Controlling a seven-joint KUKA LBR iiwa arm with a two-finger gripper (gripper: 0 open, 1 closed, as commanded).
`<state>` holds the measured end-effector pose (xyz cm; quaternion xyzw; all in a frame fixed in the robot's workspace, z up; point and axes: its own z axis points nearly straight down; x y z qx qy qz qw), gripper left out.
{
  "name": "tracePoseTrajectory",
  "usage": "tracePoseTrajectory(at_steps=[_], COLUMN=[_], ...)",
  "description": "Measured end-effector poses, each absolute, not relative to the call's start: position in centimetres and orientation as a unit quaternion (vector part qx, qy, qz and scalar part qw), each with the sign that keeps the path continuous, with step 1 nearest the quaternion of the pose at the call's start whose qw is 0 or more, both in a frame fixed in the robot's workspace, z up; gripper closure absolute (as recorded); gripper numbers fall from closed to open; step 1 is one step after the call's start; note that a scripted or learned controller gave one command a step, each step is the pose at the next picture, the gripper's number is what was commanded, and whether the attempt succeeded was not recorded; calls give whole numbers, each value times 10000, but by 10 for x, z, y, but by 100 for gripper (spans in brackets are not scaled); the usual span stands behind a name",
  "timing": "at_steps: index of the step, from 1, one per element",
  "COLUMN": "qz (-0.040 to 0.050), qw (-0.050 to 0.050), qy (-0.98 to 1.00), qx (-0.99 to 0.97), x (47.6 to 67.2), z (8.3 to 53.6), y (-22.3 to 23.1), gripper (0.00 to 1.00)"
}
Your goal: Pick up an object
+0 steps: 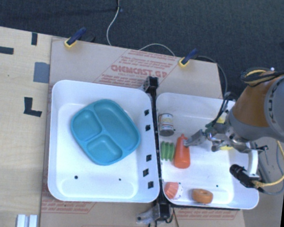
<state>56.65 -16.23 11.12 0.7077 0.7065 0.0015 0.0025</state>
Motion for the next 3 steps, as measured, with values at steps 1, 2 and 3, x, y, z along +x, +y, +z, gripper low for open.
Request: tracePoseTrajectory(at_steps=[1, 2, 3], qz=[-1, 1, 7], qw=[30, 31, 10], qy=[7075, 7076, 7079], qx=[7067, 7066, 7063], x=[568, 568, 569], z=[85, 97, 140], y=[-163, -163, -156], gripper=[0, 100, 100])
